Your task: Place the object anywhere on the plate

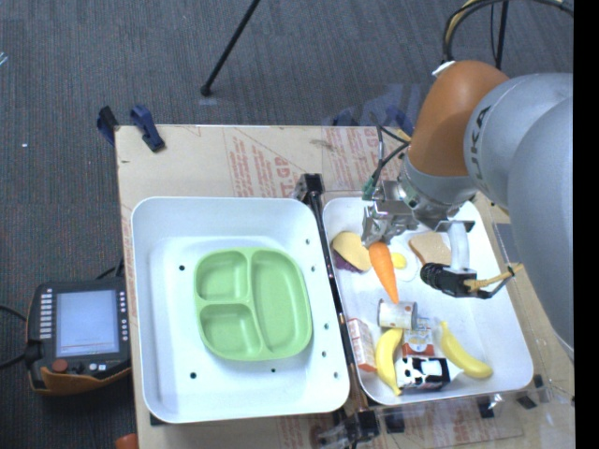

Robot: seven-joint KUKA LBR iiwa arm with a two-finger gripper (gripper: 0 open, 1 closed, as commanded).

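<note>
1. Partly, the hand (378,235) is masked by the grey arm (524,148) and its orange band (449,120), so its fingers blur into dark metal; they appear clamped on the top end of the carrot (383,267), which hangs point-down from them.
2. Below the hand, a small carton (423,370) with a black-and-white cow pattern lies among other items; its print is too small to read.
3. Up and to the left of the hand, red lettering runs across the cardboard sheet on the bench (234,162), but it is turned away and cannot be read with certainty.
4. The carrot is orange, tapered and smooth, sitting over the right bin (510,344), touching or just above a purple-and-tan piece (350,252) to the hand's left.
5. Well to the left of the hand, the green plate (253,304) with three compartments sits in the left bin (159,363).
6. Below the hand lie two bananas (463,351), and a slice of bread (429,247) lies just to its right.
7. Far left of the hand, a handheld screen unit (82,330) rests off the bench, its display washed out.
</note>
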